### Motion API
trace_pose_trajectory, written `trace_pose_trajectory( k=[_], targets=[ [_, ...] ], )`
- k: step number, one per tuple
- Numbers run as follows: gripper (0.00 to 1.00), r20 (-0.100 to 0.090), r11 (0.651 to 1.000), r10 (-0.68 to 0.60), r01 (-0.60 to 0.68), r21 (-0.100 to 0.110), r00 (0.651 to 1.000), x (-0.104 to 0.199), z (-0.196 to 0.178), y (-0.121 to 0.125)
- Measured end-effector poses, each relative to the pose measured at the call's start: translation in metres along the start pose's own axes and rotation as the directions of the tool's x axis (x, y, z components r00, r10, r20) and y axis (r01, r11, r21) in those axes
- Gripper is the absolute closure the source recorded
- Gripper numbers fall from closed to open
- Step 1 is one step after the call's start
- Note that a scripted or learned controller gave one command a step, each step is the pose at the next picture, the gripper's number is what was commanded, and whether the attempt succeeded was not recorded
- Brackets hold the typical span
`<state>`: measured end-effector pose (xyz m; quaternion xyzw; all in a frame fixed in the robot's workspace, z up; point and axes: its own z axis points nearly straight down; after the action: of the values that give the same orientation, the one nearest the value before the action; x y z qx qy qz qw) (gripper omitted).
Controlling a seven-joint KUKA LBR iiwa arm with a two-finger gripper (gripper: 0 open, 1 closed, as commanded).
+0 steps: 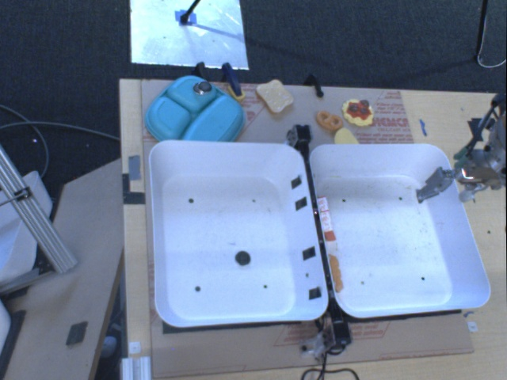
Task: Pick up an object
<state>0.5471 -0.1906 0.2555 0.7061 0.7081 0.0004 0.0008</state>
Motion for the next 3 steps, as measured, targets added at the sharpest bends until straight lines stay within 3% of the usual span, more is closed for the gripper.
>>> trace_pose_trajectory(
  k=[1, 2, 3],
  targets=[
    [0.00, -0.002, 1.000, 0.001, -0.001, 0.007, 1.000, -0.015, 0.142, 0.028],
    [0.00, 0.004, 1.000, -0.012, 0.012, -0.008, 1.000, 0.109, 0.170, 0.074],
    [0.00, 0.003, 1.000, 0.004, -0.004, -0.011, 1.000, 0.099, 0.167, -0.031]
  ],
)
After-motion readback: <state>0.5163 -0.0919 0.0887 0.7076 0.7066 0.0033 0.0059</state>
